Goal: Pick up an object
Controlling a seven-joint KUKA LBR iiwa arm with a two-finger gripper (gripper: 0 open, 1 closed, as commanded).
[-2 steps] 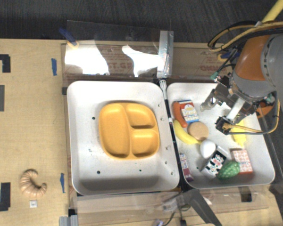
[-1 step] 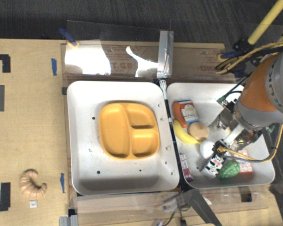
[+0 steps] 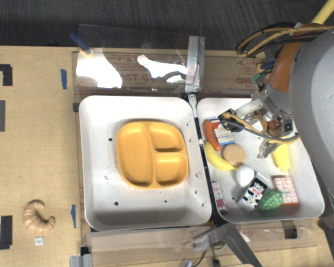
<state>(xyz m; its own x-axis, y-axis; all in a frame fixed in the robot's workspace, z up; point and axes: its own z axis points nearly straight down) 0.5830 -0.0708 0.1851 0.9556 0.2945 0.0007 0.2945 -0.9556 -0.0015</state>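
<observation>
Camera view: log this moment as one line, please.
hand: above right white bin, beside long yellow block | holding: cannot tell | left white bin: yellow divided plastic tray

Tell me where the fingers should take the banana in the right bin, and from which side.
Probably the banana's middle, coming from straight above, closing across its narrow width. It lies flat and curved near the right bin's left wall; a tan round piece and white egg-shaped piece crowd its lower end, so mid-body looks freest.
</observation>
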